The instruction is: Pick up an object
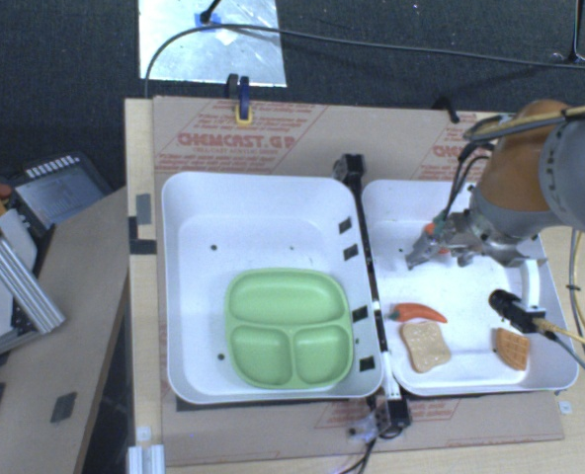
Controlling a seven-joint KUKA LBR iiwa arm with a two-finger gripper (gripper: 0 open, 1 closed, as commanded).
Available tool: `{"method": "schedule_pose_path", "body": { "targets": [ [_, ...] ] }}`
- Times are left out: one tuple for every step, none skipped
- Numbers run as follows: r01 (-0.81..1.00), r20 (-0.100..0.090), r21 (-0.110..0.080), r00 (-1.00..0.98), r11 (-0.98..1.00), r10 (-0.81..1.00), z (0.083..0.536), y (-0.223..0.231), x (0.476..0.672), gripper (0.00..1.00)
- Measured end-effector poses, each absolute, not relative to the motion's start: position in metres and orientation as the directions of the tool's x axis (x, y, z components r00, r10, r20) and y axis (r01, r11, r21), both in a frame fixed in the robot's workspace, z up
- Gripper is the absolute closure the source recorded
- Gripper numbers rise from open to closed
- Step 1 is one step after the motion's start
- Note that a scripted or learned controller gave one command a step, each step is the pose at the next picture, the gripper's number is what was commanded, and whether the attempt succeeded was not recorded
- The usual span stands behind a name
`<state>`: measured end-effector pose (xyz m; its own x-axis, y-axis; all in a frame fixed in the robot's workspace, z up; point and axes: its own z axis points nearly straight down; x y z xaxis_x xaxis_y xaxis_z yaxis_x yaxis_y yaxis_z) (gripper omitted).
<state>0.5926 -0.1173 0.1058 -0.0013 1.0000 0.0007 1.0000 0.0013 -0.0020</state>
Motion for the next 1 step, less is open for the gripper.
{"method": "schedule_pose_path", "body": {
  "targets": [
    [1.000, -0.001, 0.004, -0.001, 0.001, 1.000, 0.1190, -0.1180, 0.5940, 1.00]
  ]
}}
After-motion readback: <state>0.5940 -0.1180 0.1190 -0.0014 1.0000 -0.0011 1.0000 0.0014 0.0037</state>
